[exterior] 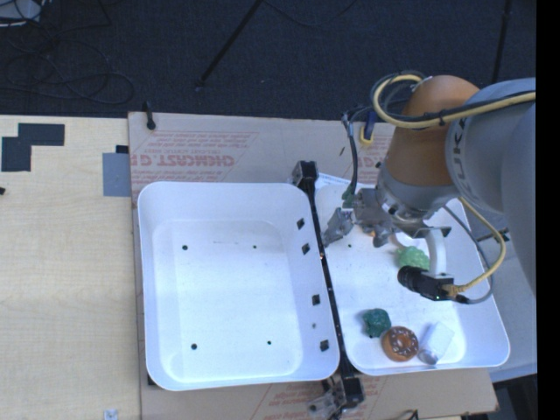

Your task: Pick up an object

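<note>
— Where is the arm (455, 147) at this moment?

— It reaches in from the right and bends down over the right bin (490, 344), its orange band sitting above the far half of that bin. The end effector (363, 221) hangs low near the bin's far left corner, close to the black divider (319, 269) that runs between the two bins.

— Is it open? Does it hold anything?

— I cannot tell how far it is open; the metal parts there blur together from this angle. Nothing can be made out between them.

— What is there to pick up?

— Four things, all in the right bin. A pale green lump (412, 257) lies toward the middle of the bin, just beside the arm's wrist and partly tucked under it. A dark green lump (377, 322) lies nearer the front edge. Just beside it, toward the front right, is a brown ring like a doughnut (401, 343), and touching or almost touching that is a small clear or whitish piece (435, 339), hard to make out against the white floor.

— And the left bin (153, 261)?

— Its white floor shows a few small dark dots.

— What do the bins sit on?

— A sheet of cardboard (201, 151) with red printing, laid on the pale wooden bench (61, 278). A yellow cable (477, 274) and a black one loop off the wrist above the right bin.
</note>
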You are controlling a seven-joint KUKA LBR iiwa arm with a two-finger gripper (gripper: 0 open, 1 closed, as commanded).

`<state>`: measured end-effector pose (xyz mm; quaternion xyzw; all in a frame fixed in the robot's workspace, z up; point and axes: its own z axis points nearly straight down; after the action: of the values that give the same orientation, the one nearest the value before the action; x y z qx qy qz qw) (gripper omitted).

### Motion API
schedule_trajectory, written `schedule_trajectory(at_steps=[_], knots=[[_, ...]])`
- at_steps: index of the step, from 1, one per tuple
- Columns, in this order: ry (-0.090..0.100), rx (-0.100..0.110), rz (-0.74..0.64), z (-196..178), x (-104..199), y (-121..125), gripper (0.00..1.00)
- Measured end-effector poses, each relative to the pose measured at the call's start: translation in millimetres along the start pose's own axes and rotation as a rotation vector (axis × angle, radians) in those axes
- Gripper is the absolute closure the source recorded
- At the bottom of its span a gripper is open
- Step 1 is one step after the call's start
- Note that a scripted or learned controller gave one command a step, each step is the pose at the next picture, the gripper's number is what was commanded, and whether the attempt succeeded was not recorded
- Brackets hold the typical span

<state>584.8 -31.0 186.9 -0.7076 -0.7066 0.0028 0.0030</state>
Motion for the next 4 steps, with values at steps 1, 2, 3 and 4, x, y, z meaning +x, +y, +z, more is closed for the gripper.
schedule_trajectory(at_steps=[1,2,3,4], knots=[[0.000,-0.009,-0.004,-1,23,54,0.00],[0.002,0.003,0.001,0,41,-37,0.00],[0.001,-0.002,0.002,-33,3,-93,0.00],[0.000,0.005,0.006,71,-57,-108,0.00]])
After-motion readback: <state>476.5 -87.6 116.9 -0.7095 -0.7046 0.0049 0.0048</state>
